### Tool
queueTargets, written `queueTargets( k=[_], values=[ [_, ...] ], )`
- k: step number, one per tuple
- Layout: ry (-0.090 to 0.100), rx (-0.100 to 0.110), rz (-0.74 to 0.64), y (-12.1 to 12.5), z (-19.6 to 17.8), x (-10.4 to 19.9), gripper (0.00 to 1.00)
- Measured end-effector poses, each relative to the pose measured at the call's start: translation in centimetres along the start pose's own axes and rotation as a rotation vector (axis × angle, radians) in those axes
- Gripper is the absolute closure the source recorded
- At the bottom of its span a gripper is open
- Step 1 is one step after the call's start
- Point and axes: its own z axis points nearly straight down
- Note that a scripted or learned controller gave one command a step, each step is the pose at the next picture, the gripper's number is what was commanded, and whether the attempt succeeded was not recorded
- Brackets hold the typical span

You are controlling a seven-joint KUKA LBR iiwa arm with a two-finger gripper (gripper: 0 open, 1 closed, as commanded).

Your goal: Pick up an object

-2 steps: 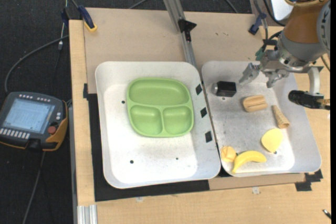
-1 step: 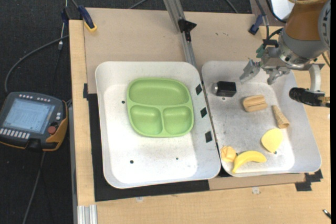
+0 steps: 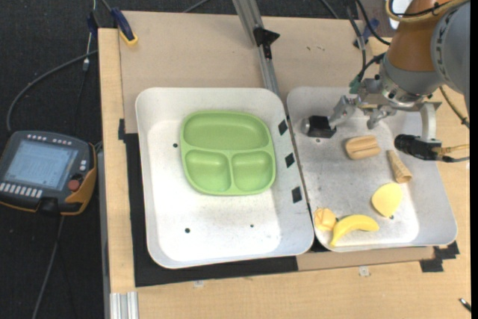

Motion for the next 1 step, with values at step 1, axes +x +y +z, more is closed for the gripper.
queueTargets(
  k=[1],
  values=[
    [-0.006, -0.024, 0.0, 0.66, 2.47, -0.16, 0.0]
  ],
)
